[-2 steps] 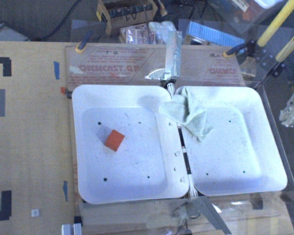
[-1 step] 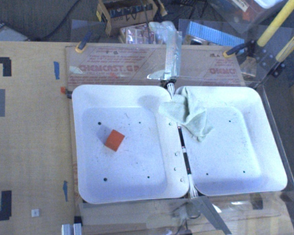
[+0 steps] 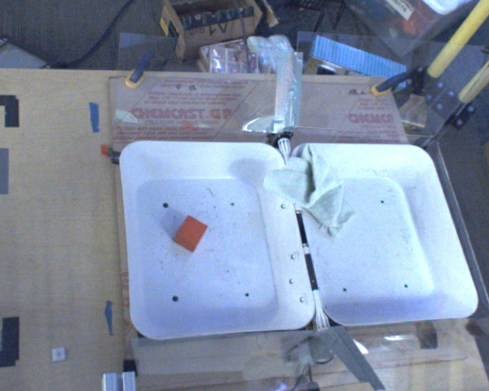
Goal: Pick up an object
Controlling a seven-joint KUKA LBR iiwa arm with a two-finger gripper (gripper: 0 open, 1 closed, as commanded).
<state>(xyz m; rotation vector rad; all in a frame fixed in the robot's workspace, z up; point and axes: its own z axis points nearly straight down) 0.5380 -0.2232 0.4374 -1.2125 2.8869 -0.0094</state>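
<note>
From above the bench, the camera view shows an orange cube (image 3: 191, 234) resting alone in the left bin (image 3: 228, 300). A pale cloth (image 3: 314, 192) is crumpled over the seam into the right bin (image 3: 391, 275). The cube looks the easier pick: descend straight, square to its faces, and close low. Whether the jaws are released or clenched cannot be told, nor can the cube's offset from them.

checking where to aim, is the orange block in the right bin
No, the orange block lies in the left bin.
</note>
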